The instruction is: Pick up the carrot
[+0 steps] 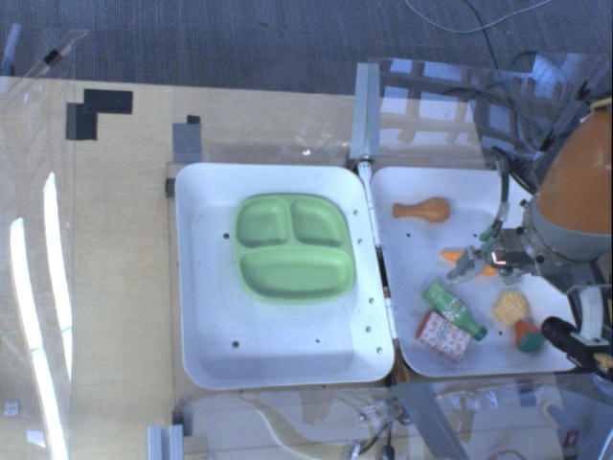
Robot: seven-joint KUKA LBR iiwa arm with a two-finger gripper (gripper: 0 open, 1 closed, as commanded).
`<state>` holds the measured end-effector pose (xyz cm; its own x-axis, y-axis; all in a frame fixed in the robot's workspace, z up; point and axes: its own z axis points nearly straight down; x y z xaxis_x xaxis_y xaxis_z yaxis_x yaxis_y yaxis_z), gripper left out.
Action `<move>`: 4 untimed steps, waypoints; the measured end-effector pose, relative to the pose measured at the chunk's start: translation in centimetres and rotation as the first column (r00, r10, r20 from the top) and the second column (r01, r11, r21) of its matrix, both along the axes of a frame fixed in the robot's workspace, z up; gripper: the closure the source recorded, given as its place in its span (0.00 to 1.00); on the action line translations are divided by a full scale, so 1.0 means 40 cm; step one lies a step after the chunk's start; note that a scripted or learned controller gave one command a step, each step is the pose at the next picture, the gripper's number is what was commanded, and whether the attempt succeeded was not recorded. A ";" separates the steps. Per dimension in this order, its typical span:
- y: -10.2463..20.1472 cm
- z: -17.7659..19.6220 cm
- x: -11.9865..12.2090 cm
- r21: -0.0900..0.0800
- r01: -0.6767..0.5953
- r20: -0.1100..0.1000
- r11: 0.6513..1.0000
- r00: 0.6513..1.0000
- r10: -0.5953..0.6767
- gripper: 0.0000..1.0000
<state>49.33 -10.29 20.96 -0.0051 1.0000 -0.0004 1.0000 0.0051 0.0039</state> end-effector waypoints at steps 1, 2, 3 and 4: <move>-0.125 -0.228 0.120 0.000 0.071 0.000 0.997 0.997 -0.071 0.00; -0.167 -0.302 0.226 -0.001 -0.081 0.006 0.997 0.997 0.081 0.00; -0.164 -0.270 0.233 -0.001 -0.083 0.014 0.997 0.996 0.083 1.00; -0.012 -0.047 0.308 0.000 -0.010 0.004 1.000 1.000 0.010 1.00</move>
